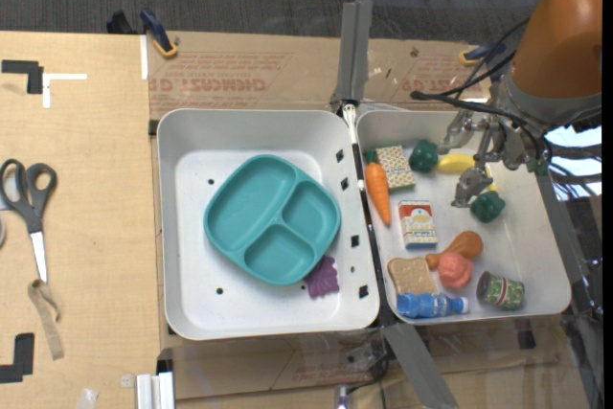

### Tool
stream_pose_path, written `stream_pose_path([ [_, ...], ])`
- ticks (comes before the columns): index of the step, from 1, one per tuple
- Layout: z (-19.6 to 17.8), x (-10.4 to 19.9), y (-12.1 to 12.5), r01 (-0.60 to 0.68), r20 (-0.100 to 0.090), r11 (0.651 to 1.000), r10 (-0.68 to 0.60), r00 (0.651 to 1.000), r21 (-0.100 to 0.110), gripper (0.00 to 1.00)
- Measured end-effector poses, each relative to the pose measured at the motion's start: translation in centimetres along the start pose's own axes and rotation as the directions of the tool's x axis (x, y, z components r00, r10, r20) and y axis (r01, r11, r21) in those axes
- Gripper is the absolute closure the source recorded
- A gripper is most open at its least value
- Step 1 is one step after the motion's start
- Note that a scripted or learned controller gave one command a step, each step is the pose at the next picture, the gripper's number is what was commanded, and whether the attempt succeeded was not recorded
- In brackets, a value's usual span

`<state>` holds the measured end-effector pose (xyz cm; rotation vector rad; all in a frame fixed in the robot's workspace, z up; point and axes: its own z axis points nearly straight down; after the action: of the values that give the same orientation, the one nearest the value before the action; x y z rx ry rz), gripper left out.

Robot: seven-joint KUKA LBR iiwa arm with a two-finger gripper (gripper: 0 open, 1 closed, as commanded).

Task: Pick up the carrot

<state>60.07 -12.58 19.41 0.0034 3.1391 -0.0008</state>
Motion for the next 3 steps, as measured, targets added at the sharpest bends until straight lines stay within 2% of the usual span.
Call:
stream_pose_path([
  [1, 9.6, 1.4, 3.4, -0.004, 0.007, 1.0, 0.004, 1.0, -0.001, 0.0],
  [2, 9.7, 0.6, 3.1, -0.115, 0.003, 0.993, 0.115, 0.993, 0.0, 0.0],
  [3, 9.7, 0.3, 2.3, -0.689, 0.004, 0.725, 0.689, 0.725, -0.003, 0.0],
])
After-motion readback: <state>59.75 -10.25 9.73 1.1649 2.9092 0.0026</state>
